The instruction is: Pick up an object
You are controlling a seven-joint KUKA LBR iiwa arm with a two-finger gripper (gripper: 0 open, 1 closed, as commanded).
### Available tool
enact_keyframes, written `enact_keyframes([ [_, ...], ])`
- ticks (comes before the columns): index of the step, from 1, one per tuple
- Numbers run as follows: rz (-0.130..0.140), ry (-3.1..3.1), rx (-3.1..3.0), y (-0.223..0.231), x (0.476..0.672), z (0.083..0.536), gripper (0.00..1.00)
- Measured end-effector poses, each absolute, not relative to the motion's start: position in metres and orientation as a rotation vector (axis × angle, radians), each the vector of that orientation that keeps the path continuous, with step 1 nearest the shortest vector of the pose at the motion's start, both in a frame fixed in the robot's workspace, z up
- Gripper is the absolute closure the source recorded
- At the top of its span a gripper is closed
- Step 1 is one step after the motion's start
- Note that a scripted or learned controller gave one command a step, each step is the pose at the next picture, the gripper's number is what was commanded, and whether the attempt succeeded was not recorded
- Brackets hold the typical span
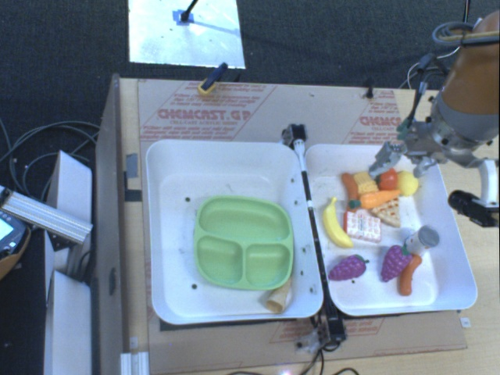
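- Cardboard covers the desk under two white bins.
- Toy food crowds the right bin; a tomato lies at its 12 o'clock.
- Pincer hovers just above the tomato; open or closed, I cannot tell.
- Best drop straight down, clear of the carrot.

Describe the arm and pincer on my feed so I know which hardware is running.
The arm is grey metal with a wide orange band above the wrist. Thin grey cables loop along its upper side. At its end is a small grey metal pincer with pale, slim fingers. A black cylindrical part juts out below the wrist.
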State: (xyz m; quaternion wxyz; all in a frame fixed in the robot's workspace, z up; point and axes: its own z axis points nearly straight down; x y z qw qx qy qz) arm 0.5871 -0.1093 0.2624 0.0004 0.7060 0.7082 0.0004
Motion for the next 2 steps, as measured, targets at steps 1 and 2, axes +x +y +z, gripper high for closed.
enact_keyframes([
  [1, 0.000, 2.227, 2.216, -0.113, 0.627, 0.194, 0.00],
  [2, 0.001, 2.224, 2.218, -0.092, 0.611, 0.084, 0.00],
])
